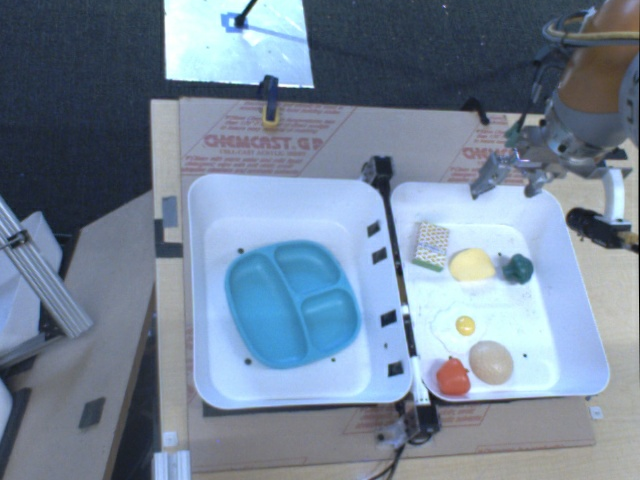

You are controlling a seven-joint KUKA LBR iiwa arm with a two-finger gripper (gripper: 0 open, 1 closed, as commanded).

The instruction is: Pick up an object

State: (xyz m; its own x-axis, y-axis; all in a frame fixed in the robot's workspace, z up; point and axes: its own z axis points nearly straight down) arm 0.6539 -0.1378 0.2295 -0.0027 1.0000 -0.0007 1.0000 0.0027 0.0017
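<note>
Hovering above the right bin's (560,230) far edge — gripper (510,176), fingers spread wide, nothing between them — lemon (472,265) near mid-bin.

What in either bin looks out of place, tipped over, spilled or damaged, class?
Nothing stands out. The blue divided tray lies flat in the left bin. The toy foods, including the yellow lemon and red tomato, sit apart in the right bin, none broken.

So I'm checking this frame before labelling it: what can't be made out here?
- Gripper: small and blurred above the right bin's far rim; finger state unclear.
- Arm: cut off by the right edge.
- Dark green item: too small to identify.
- Patterned block: print unreadable.
</note>
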